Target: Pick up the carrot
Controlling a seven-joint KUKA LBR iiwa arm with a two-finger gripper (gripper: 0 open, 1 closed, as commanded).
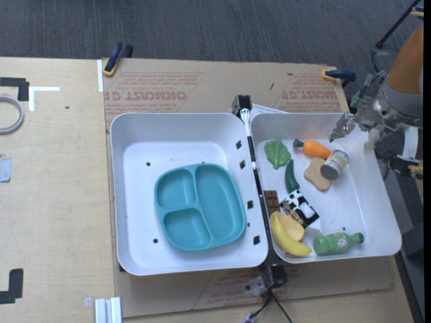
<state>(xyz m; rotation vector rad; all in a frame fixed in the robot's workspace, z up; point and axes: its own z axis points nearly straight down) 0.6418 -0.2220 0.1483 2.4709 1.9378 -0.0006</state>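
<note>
The carrot (314, 148) is short and orange and lies flat in the far part of the right bin (381, 200), its tip pointing left. A metal can (335, 164) rests just to its near right, touching or almost touching it. My gripper (354, 132) hangs over the bin's far right corner, up and to the right of the carrot and apart from it. Its fingers stand open with nothing between them.
Around the carrot lie a green leaf (277, 153), a green pepper (291, 176) and a bread slice (316, 175). Nearer the front are a black-and-white toy (300, 208), a banana (288, 235) and a green bottle (337, 242). The left bin (116, 180) holds a teal divided plate (200, 206).
</note>
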